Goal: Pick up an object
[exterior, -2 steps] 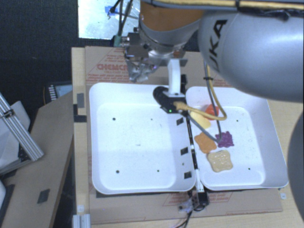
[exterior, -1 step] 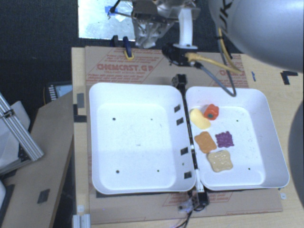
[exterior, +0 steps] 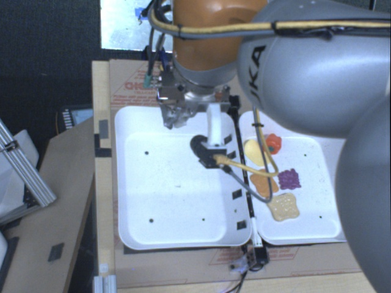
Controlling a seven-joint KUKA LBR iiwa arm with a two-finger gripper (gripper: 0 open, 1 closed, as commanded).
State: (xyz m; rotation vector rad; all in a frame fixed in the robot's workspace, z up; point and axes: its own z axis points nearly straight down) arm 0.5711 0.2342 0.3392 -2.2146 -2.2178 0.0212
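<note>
My gripper [exterior: 173, 119] hangs over the far edge of the left white bin [exterior: 140, 224], below the orange wrist band. Nothing shows beneath it but the bin floor. The objects lie in the right white bin [exterior: 327, 224], to the gripper's right: a pale yellow piece [exterior: 252, 151], a red-orange piece [exterior: 274, 142], a purple cluster [exterior: 289, 178], an orange piece [exterior: 263, 185] and a beige piece [exterior: 285, 207]. The arm hides the far part of the right bin.
The two bins sit side by side on a cardboard sheet [exterior: 131, 87]. A ridge [exterior: 243, 194] with black clips divides them. A wooden bench edge [exterior: 67, 182] and metal rails [exterior: 24, 170] lie to the left.
</note>
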